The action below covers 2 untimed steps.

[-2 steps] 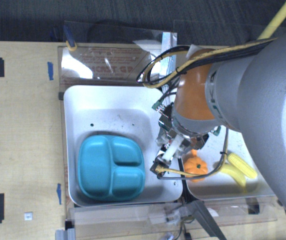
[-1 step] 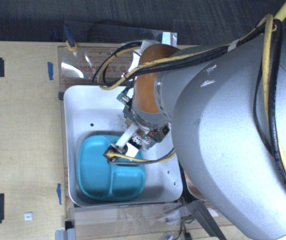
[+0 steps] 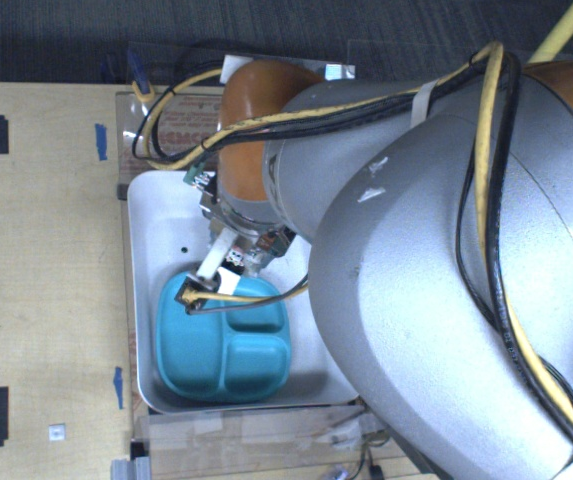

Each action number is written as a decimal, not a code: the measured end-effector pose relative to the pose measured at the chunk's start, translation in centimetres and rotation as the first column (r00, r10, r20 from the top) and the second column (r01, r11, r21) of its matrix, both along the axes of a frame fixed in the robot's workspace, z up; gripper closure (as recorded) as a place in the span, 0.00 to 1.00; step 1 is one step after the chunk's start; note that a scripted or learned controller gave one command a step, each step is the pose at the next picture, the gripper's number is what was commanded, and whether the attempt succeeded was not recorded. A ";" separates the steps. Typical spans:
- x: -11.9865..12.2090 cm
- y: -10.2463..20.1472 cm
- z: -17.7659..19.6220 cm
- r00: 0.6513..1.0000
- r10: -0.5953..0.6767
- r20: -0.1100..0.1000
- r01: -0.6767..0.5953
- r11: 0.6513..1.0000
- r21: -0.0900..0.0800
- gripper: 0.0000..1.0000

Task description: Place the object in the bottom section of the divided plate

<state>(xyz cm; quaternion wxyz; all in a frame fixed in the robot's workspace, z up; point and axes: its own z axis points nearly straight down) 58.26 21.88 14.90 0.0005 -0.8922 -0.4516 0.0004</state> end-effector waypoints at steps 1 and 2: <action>4.1 -2.1 14.8 0.945 -0.327 0.005 0.327 0.945 0.003 1.00; 7.7 0.6 16.9 0.740 -0.672 0.002 0.672 0.740 0.002 1.00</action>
